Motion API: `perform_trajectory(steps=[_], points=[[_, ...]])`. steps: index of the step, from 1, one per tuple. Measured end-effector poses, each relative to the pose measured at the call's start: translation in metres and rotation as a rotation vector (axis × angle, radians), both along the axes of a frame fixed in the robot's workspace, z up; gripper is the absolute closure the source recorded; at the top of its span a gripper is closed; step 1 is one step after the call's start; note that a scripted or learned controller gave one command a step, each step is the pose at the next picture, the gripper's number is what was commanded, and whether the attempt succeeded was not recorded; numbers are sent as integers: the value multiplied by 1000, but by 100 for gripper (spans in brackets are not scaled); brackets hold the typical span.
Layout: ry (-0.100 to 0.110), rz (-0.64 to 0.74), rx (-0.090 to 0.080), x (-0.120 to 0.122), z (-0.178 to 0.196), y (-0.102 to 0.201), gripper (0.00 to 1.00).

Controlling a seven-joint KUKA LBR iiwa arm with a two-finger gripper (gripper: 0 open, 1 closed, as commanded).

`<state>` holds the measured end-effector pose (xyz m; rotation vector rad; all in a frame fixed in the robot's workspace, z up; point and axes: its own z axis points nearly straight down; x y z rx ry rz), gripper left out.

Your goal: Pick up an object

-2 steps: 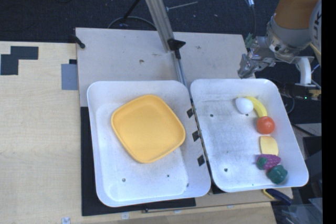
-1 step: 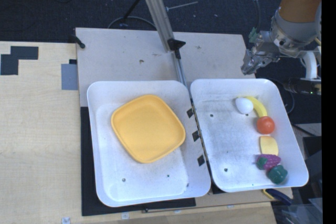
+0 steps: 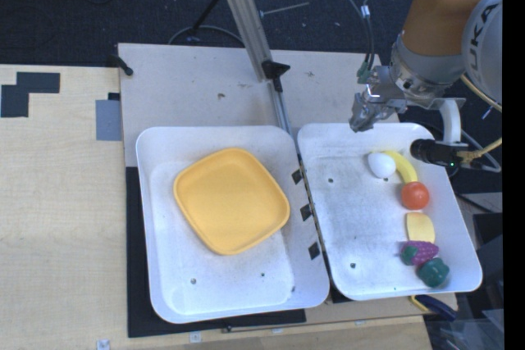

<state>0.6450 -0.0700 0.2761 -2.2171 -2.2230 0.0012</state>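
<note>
The right bin (image 3: 361,217) holds several small items along its right side: a white egg (image 3: 380,165), a yellow banana (image 3: 404,165), a red-orange tomato (image 3: 415,196), a yellow block (image 3: 420,227), purple grapes (image 3: 421,252) and a green piece (image 3: 433,271). My gripper (image 3: 362,120) hangs over the bin's far edge, above and left of the egg, apart from it. Nothing shows between its fingers.
The left bin (image 3: 164,275) carries a large yellow square plate (image 3: 230,199). A metal rail (image 3: 248,12) slants down to the gap between the bins. Black clips (image 3: 305,211) mark the shared edge. The right bin's left half is bare white floor.
</note>
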Motion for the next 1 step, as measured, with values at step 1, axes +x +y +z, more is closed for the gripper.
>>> perform_trajectory(steps=[1], points=[[-2, 1, 0, -22, 0, 48, 100]])
